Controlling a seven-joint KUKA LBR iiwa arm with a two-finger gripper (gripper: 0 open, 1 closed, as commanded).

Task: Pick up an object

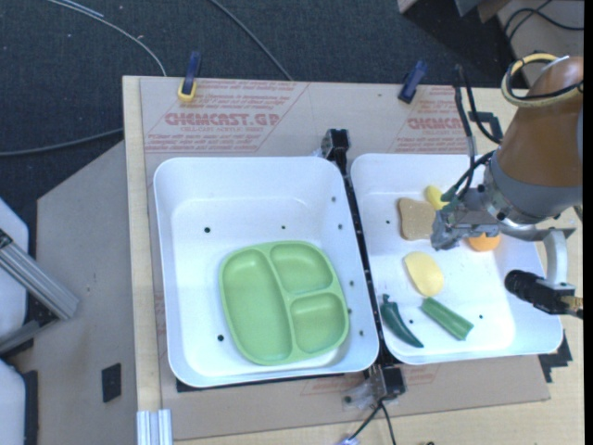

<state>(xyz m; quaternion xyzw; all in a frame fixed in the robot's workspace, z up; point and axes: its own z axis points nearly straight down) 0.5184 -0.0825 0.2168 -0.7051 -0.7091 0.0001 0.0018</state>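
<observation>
jaws' state could not be told. gripper [447, 233] hung low over the right bin [528, 341], just beside the tan piece [414, 217], likely lining up a grasp.

Slanted overhead view of both bins [185, 276]

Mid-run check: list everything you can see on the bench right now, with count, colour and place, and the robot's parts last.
left bin: 1, white, left half of the bench
right bin: 1, white, right half of the bench
divided plate: 1, light green, three compartments, in the left bin
tan flat piece: 1, tan, upper part of the right bin
small yellow item: 1, yellow, just above the tan piece
orange item: 1, orange, right of the gripper, partly hidden
pale yellow oval item: 1, right bin centre
dark green pepper-like item: 1, lower left of the right bin
green stick-like item: 1, lower centre of the right bin
clamps: 2, blue, far edge of the board
gripper: 1, grey, over the right bin beside the tan piece
arm: 1, grey and orange, from the right
</observation>
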